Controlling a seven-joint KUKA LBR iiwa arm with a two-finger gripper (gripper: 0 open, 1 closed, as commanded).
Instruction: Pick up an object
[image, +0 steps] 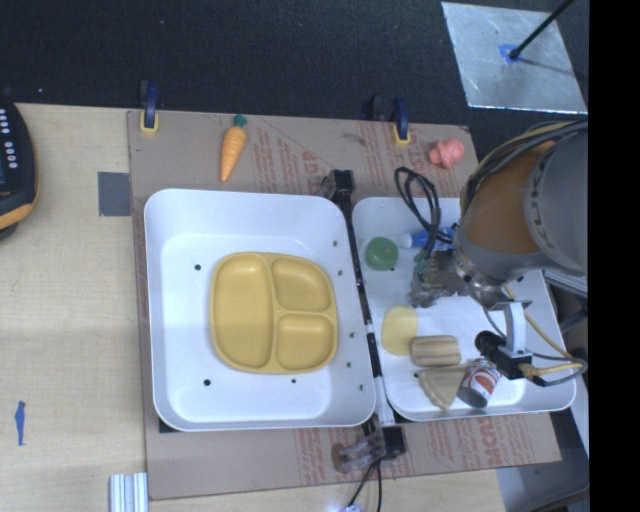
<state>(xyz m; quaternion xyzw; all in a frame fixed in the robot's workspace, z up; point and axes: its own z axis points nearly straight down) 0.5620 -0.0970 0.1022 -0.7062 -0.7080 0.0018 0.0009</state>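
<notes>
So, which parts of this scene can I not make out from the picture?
- Gripper: in the camera view it is a dark, small tangle under the arm; whether it holds anything cannot be told.
- Right bin: the arm covers its upper right part.
- Small can: its label is too small to read.
- Blue thing beside the green ball: partly hidden by cables.

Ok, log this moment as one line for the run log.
arm: over right bin | gripper: low, near green ball | grasp: none seen | yellow tray: left bin
</notes>
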